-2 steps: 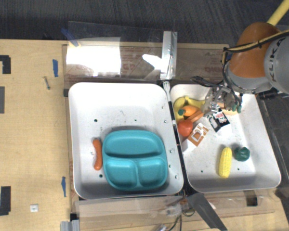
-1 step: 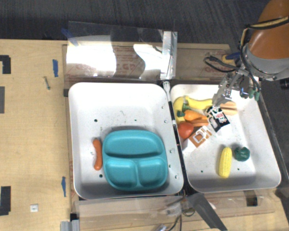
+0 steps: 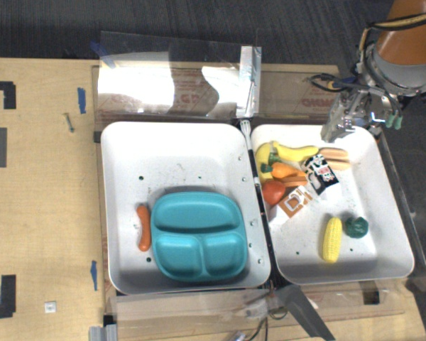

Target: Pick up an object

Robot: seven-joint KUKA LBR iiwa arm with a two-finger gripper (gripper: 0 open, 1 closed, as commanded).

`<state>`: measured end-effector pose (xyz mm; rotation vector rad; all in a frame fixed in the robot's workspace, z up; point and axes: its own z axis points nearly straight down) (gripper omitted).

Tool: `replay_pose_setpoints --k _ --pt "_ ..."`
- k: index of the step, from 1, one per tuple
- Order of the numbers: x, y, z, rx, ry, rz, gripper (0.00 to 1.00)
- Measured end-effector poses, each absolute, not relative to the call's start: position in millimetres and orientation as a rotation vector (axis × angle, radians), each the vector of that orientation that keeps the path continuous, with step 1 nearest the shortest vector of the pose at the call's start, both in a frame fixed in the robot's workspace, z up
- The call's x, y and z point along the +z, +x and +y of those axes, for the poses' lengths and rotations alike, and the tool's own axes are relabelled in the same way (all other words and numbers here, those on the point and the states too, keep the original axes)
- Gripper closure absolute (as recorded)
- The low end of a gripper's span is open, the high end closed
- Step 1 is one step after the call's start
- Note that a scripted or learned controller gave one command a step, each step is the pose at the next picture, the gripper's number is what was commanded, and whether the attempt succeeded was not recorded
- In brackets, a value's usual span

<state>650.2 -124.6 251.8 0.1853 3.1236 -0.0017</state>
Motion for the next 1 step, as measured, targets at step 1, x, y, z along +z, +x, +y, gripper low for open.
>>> replay_pose_setpoints --k 1 --pt "294.7 642.5 -132.2 -0.003 0.161 3.123 1.00"
